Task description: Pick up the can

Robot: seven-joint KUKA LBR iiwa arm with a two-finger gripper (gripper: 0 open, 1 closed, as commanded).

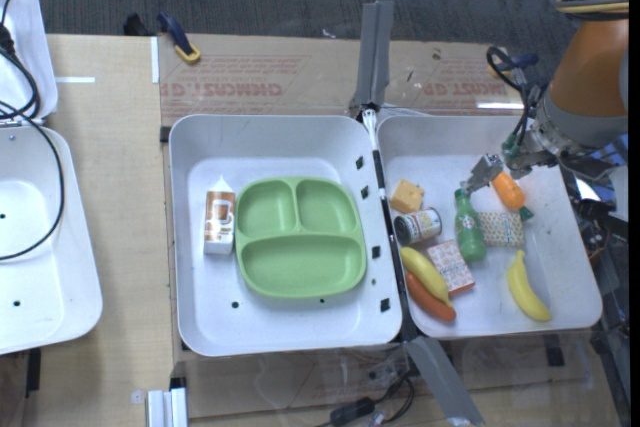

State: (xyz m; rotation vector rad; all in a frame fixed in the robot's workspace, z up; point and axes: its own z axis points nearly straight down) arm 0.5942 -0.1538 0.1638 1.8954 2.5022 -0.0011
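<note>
Near the left wall of the right bin [560, 315], the can [418, 226] lies on its side betw cheese wedge [406, 195] & green bottle [469, 227], w/ gripper [487, 173] above the bottle top, well apart from can, fingers' state can't tell

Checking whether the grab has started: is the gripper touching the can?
Apart. The camera view shows the gripper up near the orange item, with the green bottle and white bin floor between it and the can.
</note>
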